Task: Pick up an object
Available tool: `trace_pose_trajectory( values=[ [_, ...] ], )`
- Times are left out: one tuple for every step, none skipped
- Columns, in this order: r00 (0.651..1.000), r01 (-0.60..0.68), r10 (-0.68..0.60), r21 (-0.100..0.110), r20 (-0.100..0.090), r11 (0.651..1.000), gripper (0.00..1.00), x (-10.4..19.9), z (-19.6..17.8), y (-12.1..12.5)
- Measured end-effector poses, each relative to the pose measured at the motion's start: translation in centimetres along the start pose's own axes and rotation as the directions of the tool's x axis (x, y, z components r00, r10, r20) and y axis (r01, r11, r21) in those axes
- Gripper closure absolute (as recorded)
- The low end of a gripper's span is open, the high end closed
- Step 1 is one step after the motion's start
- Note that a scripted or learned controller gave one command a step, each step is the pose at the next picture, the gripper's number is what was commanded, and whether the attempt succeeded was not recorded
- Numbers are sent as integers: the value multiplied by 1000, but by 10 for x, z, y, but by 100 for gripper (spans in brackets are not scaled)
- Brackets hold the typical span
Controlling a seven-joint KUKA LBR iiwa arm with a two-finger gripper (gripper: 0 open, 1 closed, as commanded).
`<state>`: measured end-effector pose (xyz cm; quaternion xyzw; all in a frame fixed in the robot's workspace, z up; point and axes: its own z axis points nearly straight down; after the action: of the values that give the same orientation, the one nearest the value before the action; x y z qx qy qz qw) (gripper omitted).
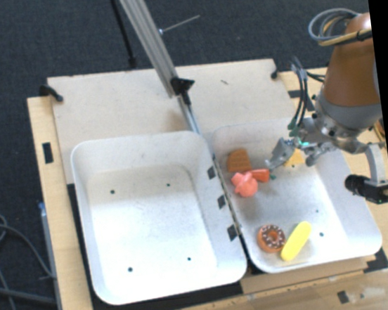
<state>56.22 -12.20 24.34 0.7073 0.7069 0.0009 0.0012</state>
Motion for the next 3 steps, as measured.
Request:
trace_pose_trajectory(
  values=[
    [1000, -1, 1, 6, 1, 1000, 0, -5, 44, -5],
    [1000, -4, 4, 7, 1, 1000, 0, 0, 101, 2],
    [1000, -2, 2, 6, 1, 1000, 0, -1, 145, 1]
  ],
)
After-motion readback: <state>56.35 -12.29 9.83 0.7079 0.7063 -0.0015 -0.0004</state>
